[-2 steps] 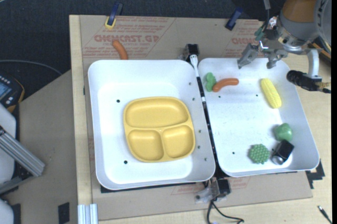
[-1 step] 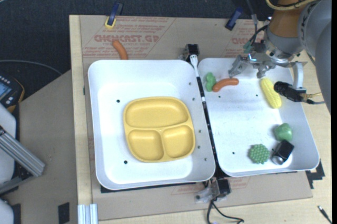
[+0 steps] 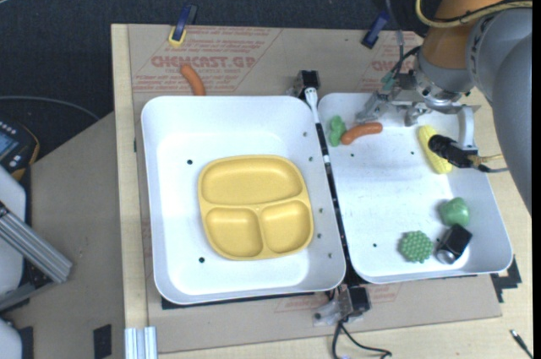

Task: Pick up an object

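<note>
Hovering over the right bin's (image 3: 397, 264) far edge, the end effector (image 3: 382, 102) sat just above-right of the orange sausage (image 3: 363, 131), whose long axis ran roughly left-right; grip state impossible to tell.

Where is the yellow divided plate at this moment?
The yellow divided plate lies in the middle of the left bin in the camera view, well apart from the gripper over the right bin's far edge.
</note>
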You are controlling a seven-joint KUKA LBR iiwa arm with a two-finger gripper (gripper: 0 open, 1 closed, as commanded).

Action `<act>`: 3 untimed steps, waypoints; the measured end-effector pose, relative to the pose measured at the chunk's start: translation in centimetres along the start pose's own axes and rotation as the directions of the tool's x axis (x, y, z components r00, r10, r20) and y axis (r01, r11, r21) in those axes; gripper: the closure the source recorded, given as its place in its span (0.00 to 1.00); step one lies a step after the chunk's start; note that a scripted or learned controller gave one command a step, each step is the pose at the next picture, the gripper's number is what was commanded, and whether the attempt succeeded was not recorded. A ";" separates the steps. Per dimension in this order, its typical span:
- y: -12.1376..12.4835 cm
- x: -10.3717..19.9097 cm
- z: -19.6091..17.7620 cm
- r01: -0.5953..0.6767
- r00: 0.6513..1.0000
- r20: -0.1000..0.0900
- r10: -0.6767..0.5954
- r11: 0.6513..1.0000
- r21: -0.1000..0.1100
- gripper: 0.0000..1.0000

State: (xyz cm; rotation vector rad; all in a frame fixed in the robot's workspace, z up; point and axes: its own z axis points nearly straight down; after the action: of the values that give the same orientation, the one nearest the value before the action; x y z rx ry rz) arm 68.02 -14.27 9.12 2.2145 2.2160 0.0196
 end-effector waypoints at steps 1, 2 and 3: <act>-0.3 -0.1 -0.6 0.002 1.000 0.004 -0.002 1.000 0.010 1.00; 0.5 0.5 -5.3 0.001 1.000 0.005 -0.001 1.000 0.008 1.00; 0.8 1.1 -11.7 0.001 1.000 0.005 -0.001 1.000 0.005 1.00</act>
State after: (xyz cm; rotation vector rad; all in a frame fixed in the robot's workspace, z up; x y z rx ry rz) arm 68.64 -13.18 20.82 2.2133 2.2171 0.0090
